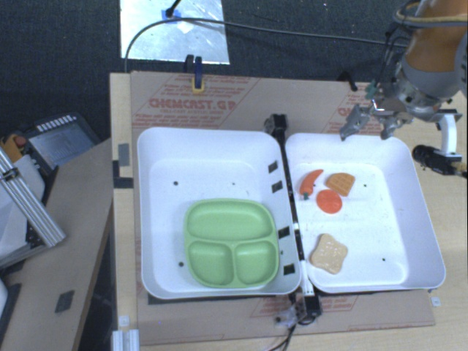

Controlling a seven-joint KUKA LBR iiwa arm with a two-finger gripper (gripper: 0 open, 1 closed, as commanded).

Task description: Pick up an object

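Note:
The right bin (409, 218) holds a red chili-shaped piece (310, 183), an orange cracker-like piece (340, 183), a red round slice (329, 202) and a tan toast-shaped piece (328, 254). My gripper (371, 123) hangs above the back rim of the right bin, well behind these pieces. Its two fingers stand apart with nothing between them, so it is open.
The left bin (168, 159) carries a green three-compartment tray (230, 241). A black divider strip (287, 203) runs between the bins. A metal plate (175, 20) and a cable lie behind the bench. Boxes and a rail stand at the far left.

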